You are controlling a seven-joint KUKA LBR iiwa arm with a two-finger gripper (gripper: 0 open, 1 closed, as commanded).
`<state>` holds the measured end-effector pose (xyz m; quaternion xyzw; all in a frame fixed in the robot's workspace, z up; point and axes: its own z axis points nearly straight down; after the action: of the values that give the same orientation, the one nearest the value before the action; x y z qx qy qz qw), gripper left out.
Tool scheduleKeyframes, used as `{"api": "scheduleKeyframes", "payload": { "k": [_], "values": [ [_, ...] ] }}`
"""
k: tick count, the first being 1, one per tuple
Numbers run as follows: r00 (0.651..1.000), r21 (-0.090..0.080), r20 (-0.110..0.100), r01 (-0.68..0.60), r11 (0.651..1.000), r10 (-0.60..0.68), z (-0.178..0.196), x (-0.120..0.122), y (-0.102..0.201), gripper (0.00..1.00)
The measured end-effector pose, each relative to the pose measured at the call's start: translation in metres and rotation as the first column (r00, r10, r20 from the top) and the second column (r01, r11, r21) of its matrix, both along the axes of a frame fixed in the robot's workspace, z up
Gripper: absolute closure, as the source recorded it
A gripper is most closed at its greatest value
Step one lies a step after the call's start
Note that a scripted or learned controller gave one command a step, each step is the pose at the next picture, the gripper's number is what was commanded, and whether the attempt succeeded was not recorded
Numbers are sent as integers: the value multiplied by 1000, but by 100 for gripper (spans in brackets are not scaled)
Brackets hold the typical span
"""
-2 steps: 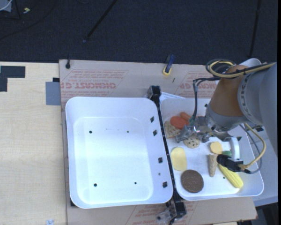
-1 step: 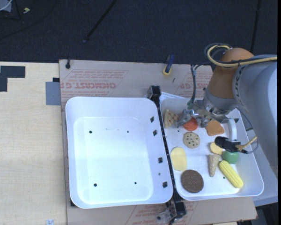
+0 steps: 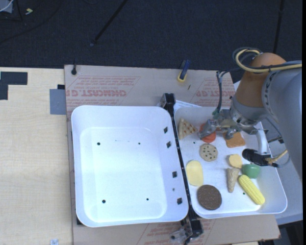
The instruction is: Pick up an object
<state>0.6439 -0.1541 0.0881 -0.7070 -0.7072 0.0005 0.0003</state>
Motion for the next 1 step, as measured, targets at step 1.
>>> {"api": "scheduleKeyframes", "payload": {
  "k": [1],
  "values": [
    [1000, 1, -3, -1, 1000, 1, 10, -1, 0, 100]
  ]
}}
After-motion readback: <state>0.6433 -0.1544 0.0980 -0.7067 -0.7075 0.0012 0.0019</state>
